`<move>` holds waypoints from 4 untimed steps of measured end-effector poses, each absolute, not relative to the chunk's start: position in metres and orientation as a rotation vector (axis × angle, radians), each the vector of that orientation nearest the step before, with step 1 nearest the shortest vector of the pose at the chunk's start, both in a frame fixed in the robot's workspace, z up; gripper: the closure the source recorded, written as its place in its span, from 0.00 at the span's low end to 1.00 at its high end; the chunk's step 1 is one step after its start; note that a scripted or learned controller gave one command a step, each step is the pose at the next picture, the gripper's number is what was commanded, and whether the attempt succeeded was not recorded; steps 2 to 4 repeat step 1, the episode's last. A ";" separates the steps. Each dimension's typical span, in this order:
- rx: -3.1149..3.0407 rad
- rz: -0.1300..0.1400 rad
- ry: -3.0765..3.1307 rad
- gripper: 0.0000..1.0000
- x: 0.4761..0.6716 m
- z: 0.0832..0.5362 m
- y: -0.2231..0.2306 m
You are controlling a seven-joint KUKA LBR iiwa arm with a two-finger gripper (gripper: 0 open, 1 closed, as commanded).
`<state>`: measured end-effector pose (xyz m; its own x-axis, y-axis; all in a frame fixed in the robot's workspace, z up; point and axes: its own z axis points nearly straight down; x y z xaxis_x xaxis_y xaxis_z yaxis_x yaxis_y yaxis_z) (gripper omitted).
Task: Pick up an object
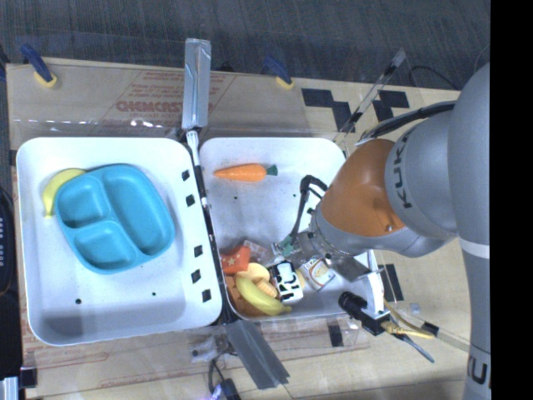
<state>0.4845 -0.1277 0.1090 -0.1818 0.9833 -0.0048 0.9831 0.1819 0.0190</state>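
In the right bin (275,152), an orange carrot (241,172) with a green tip lies near the far wall. A pile of toy food sits in the near left corner: a yellow banana (257,297), a pale yellow piece (257,272) and a red-orange piece (235,259). My gripper (290,283) is low over the right side of this pile, close beside the banana. The wrist with its orange band (362,198) hides the bin floor to the right of it. Nothing can be seen held.
The left bin (42,307) holds a blue divided plate (115,215) with a yellow object (57,185) partly under its far left edge. A metal divider (196,82) stands between the bins at the back. The arm covers the right bin's right side.
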 end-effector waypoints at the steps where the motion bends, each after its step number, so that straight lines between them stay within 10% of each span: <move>1: 1.903 0.007 2.494 1.00 0.511 0.291 -0.045; 4: 1.903 0.007 2.494 1.00 0.511 0.291 -0.045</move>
